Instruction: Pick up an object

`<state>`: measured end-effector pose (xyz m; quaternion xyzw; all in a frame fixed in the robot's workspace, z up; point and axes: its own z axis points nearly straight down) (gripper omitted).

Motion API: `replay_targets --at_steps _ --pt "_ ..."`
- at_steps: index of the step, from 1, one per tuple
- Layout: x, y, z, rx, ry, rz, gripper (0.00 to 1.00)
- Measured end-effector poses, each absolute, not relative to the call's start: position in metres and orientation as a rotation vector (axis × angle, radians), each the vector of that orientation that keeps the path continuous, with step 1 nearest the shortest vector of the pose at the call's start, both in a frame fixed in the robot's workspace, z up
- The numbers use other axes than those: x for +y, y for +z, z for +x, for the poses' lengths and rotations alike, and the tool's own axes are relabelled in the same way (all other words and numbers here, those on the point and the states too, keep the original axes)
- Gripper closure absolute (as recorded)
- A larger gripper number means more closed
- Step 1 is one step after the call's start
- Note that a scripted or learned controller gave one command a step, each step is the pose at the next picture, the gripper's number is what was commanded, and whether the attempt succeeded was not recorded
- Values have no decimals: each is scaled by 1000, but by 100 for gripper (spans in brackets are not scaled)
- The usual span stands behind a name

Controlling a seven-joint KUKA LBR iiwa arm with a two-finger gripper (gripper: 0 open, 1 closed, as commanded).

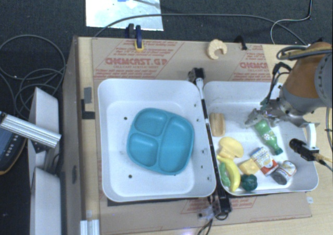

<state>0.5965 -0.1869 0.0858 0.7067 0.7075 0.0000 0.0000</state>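
1. In the right bin, seen from the overhead camera, the gripper sits low at the upper end of a green bottle, which lies tilted on the bin floor. Whether the gripper is spread or pressed together cannot be told from this slant, because the wrist hides it.
2. The bottle looks to be resting on the floor, not lifted. So I judge the pick as not yet done, with the arm at the reach-or-grasp step.
3. The other candidates lie untouched in the same bin:
   - a tan block by the left wall;
   - a yellow toy and a banana below it;
   - a dark green ball;
   - a yellow wedge;
   - a small carton;
   - a grey can.
4. The left bin holds a blue divided plate, well apart from the gripper.
5. What is left, by my reading, is a firm hold on the bottle and then raising it clear of the bin.
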Motion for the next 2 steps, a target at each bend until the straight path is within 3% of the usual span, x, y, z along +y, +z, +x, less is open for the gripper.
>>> replay_targets --at_steps 1,2 --pt "-188 97 598 2221 2 2216 100" --pt "-112 111 633 2224 4 2216 100"
